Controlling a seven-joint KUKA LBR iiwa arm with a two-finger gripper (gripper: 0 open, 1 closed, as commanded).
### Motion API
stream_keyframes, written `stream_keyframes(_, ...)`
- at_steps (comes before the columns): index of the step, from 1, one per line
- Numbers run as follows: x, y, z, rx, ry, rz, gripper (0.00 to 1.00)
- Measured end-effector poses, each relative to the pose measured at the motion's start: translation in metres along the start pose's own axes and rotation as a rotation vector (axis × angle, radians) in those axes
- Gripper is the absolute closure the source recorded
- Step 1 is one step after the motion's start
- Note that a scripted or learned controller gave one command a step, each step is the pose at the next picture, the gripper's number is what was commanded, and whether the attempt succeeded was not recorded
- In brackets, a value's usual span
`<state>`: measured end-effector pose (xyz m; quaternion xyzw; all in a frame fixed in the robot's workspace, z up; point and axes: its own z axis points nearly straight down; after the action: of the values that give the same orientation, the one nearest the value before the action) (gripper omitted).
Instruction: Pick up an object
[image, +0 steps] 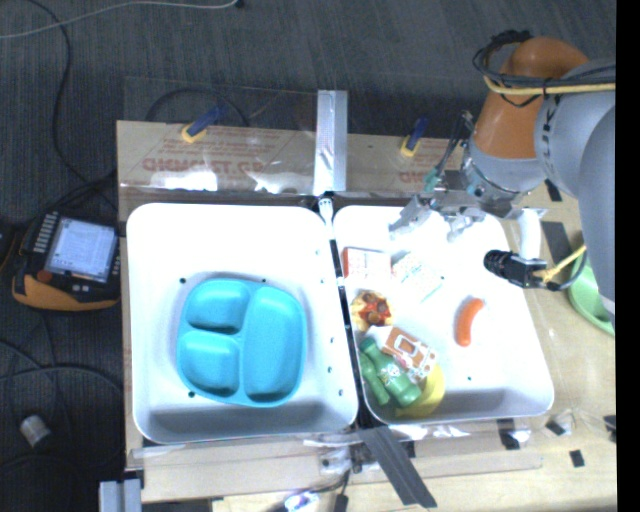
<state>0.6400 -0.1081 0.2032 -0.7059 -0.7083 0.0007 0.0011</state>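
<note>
Two shallow white bins sit side by side on the counter (200, 150). The left bin (150, 240) holds a turquoise three-compartment tray (242, 340) lying flat near its middle. The right bin (520, 370) holds the loose items: an orange carrot-like piece (468, 321) lying alone on the bare floor, its long axis nearly upright in the view and leaning slightly, upper end toward the far right; a small red-and-white carton (364, 263) close to the divider wall; a clear plastic wrapper (420, 275); and, heaped in the near left corner, a multicoloured packet (371, 309), an orange-and-white box (408, 352), a green bundle (382, 378) and a yellow banana (432, 392). The hand (437, 217) hangs over the far edge of the right bin, well apart from the carrot-like piece; whether it is released or clenched cannot be told.
</note>
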Motion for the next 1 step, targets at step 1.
stream_keyframes(1, 0.0317, 0.0283, -0.0545, -0.002, -0.005, -0.193, 0.00)
